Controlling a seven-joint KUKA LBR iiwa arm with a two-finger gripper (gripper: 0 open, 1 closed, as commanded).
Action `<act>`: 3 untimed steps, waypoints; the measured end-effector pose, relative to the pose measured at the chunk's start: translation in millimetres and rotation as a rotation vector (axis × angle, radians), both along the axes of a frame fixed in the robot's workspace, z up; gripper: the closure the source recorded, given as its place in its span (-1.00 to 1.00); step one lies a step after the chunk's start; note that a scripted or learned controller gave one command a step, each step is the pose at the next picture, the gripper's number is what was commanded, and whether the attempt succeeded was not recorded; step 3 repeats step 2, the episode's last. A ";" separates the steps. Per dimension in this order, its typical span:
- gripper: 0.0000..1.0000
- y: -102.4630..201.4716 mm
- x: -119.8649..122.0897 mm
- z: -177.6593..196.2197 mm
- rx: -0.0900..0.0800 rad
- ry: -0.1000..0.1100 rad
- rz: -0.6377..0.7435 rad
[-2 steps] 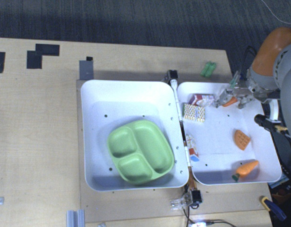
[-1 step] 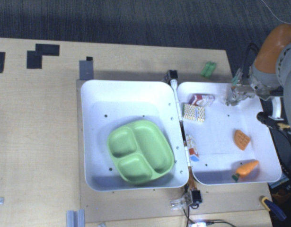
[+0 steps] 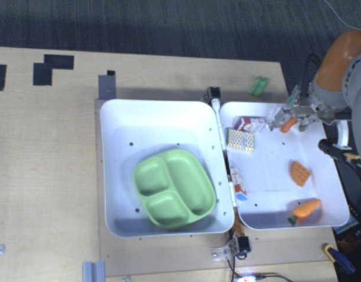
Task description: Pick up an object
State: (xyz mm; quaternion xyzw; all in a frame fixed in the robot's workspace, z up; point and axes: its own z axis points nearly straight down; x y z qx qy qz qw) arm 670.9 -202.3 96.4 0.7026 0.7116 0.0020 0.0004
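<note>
Orange stick (image 3: 289, 125) sits at the top edge of the right bin (image 3: 268, 216), and the claw (image 3: 287, 117) is right down on it, near the far wall. Whether that claw is clenched or released, I cannot tell from up here. Risk now: the piece is small and close to the wall, so it could skid away or pinch off-centre and drop. Nearby, a red packet (image 3: 246, 124) and a patterned box (image 3: 241, 140) could get nudged.
</note>
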 end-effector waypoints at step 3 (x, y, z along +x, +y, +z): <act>1.00 75.9 -28.6 119.2 -0.002 -0.005 -0.006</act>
